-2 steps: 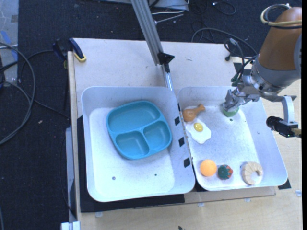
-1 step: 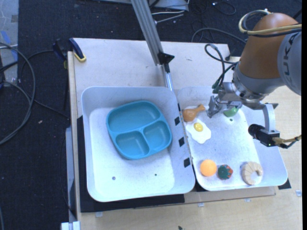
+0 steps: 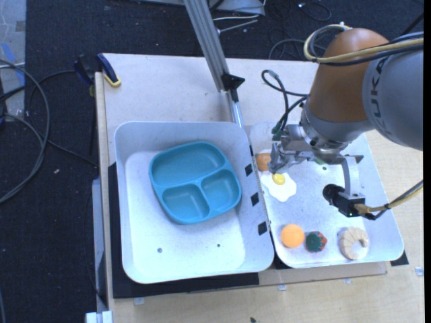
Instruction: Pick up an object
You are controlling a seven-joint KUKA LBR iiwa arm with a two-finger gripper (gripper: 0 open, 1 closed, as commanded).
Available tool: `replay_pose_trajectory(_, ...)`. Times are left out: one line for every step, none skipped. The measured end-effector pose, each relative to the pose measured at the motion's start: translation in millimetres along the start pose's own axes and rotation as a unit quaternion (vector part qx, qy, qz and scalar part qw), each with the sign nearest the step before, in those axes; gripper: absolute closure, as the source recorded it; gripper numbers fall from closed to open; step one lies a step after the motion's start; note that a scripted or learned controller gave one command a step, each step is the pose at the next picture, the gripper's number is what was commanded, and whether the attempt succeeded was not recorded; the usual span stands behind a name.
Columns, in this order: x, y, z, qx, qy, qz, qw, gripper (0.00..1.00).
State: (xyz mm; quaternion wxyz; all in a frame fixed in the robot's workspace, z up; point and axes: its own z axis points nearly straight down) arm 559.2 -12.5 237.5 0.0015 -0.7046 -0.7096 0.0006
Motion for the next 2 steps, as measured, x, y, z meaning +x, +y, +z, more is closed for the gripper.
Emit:
replay_pose_trajectory(45.6, -15.5, -5.4, 0.0, 0.0, -0.001, 1.0, 1.0)
replay_pose_trajectory(97.6, -36.3, 9.5, 0.0, 0.0, 0.0, 1.0, 1.0)
